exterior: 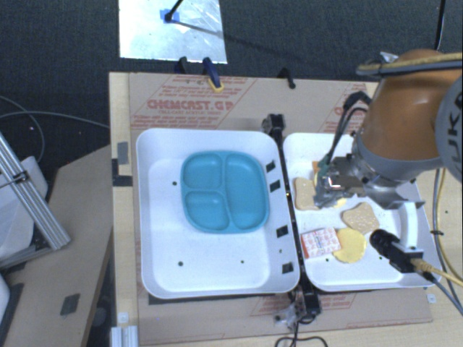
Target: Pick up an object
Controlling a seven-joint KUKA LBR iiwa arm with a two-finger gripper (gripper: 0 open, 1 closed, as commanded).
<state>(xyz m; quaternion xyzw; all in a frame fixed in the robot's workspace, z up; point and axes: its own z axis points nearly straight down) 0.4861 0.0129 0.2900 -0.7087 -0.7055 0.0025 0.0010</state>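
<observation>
My gripper (329,189) is low in the right bin (304,144), near its left side, above a pale bread-like piece (304,193). A small orange item (316,166) peeks out just behind it. A tan slice (360,217) lies to the right of the gripper, with a yellow round piece (351,245) and a red-and-white packet (320,242) nearer the front. The arm's orange band hides the bin's back right part.
The left bin (163,266) holds a blue divided plate (223,191) in its middle. Black clips line the divider between the bins. Cardboard lies under both bins, and a shiny sheet (171,20) sits behind them.
</observation>
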